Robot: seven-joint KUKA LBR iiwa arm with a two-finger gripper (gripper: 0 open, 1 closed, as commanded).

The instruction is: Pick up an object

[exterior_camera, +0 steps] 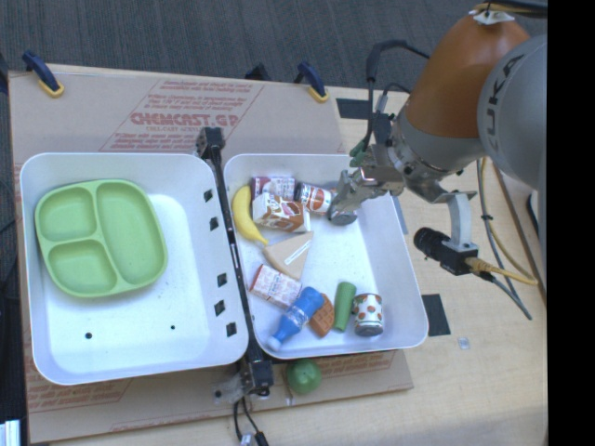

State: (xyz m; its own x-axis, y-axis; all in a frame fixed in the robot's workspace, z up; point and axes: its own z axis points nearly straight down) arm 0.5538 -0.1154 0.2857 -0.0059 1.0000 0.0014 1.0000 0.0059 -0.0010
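Your hand (342, 204) hangs in the right white bin (395, 249), beside the small red-labelled can (314, 197); you cannot tell its grip.

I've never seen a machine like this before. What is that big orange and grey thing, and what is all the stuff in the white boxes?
That is a robot arm, seen by a camera looking down from above. Its metal hand reaches in from the right, over the right white plastic bin. That bin holds toy food: a yellow banana, a blue bottle, a green pickle shape and small red-labelled cans. The left white bin holds a green divided plate. I cannot tell whether the hand is holding anything yet.
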